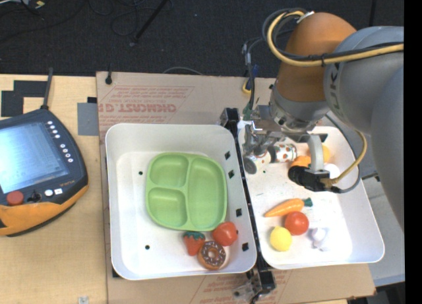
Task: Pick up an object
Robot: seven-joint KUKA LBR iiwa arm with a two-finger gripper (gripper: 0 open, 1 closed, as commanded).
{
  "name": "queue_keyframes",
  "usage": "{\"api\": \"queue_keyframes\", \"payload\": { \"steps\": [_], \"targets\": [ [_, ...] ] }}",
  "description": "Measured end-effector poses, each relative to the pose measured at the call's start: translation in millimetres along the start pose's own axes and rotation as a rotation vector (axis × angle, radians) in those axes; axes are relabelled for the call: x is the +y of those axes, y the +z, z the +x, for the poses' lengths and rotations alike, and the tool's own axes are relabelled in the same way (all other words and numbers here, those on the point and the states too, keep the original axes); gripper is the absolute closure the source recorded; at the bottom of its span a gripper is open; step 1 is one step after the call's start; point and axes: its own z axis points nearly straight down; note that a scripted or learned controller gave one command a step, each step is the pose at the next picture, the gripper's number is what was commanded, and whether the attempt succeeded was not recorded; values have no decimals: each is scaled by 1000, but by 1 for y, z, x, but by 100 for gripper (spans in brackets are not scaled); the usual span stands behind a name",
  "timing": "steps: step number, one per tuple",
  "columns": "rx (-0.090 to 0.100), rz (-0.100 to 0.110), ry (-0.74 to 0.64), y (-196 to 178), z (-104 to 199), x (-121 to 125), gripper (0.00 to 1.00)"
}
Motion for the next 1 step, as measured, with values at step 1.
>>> {"api": "queue_keyframes", "payload": {
  "steps": [1],
  "targets": [
    [0,-2,-1,-1,3,5,100]
  ]
}}
